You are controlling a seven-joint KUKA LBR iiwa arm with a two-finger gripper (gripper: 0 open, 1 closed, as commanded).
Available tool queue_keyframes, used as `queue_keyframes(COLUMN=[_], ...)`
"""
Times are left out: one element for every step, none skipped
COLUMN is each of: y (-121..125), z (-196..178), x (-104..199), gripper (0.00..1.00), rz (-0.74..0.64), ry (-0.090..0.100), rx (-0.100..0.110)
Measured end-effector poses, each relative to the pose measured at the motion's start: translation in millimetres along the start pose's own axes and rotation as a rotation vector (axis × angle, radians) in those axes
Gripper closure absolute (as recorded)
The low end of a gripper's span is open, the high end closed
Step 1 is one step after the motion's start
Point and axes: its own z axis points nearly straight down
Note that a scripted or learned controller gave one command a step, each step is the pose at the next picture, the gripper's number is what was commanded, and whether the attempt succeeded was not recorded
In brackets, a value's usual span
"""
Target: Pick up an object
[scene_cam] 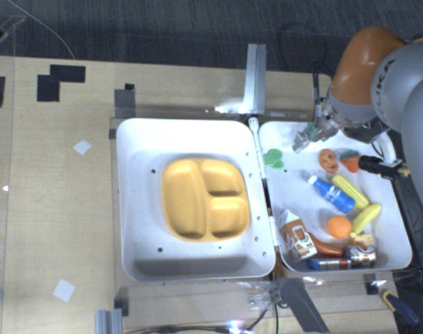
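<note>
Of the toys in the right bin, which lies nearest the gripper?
The small orange face-like toy, just below the gripper. The green piece sits further left, and the blue bottle and orange ball lie lower down.

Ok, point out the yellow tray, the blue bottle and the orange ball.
yellow tray [204, 199], camera view, centre divider.
blue bottle [334, 194], camera view, mid-body.
orange ball [339, 227], camera view, top surface.

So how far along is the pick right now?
Nothing looks picked yet: the tool sits above the far end of the right bin, with no object seen between its parts. The blue bottle, orange ball and banana lie in that bin. The grasp and lift are left.
</note>
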Motion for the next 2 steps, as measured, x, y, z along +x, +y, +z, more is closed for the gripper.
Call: queue_keyframes(y=[0, -11], z=[1, 4], x=[2, -16], gripper=[0.00, 0.00], rz=[-0.002, -0.172], ry=[0.006, 0.023], rx=[0.005, 0.008])
